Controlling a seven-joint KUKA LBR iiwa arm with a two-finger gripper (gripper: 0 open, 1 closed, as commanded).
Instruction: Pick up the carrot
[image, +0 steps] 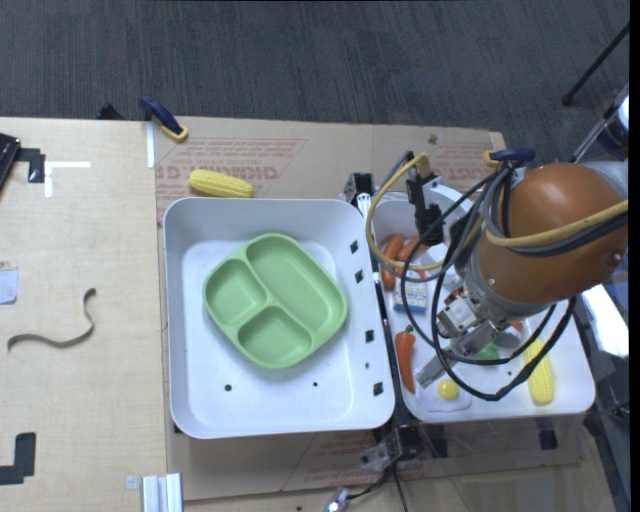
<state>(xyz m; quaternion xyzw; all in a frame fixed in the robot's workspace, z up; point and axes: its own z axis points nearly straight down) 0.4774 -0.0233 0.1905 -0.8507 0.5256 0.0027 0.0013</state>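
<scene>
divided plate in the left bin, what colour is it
Light green; the divided plate shows plainly in the camera view.

On the table, the arm (545, 235) leans over the right bin (575, 395), its gripper (455, 345) low just right of the carrot (404, 358) by that bin's left wall, a corn cob (541, 377) farther right, while a green divided plate (275, 299) lies in the left bin (200, 400).
</scene>
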